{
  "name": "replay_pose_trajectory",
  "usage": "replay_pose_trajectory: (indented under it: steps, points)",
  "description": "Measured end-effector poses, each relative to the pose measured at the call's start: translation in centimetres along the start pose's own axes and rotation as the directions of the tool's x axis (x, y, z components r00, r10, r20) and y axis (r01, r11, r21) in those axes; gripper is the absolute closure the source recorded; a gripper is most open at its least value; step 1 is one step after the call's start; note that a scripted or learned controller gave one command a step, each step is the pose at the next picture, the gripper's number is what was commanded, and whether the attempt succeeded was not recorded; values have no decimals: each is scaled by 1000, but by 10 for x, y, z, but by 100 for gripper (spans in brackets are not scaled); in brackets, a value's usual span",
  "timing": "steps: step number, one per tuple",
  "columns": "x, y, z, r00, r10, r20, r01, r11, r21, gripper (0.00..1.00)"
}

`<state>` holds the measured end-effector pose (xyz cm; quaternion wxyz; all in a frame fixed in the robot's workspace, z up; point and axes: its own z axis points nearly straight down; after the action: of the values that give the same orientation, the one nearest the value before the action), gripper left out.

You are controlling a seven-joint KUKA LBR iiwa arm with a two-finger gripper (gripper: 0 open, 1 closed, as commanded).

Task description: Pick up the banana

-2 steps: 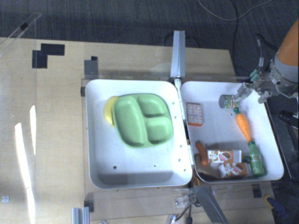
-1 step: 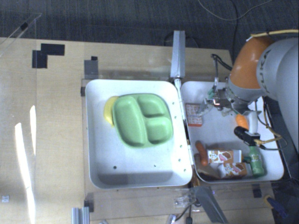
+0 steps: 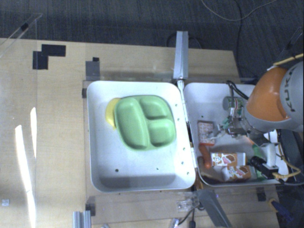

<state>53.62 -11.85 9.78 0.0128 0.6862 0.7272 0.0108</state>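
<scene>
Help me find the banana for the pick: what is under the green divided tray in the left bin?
A yellow sliver, likely the banana, pokes out from under the green divided tray at its left edge in the left bin. The tray covers the rest of it, so its full shape is hidden.

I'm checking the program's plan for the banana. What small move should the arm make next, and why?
Probably swing the gripper left across the divider toward the left bin. It hangs over the right bin among the cartons, while the banana shows as a yellow edge tucked under the left side of the green tray, so the approach likely has to come from that side.
</scene>
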Motion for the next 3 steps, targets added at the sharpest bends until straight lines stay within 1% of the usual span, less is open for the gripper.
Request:
replay_pose_trajectory:
  steps: [1, 2, 3]
  points:
    - [-27, 26, 2, 999, -49, -3, 49, 999, 6, 0]
    - [-36, 47, 3, 979, -206, -3, 206, 978, 10, 0]
    - [6, 56, 4, 979, -202, 1, 202, 979, 8, 0]
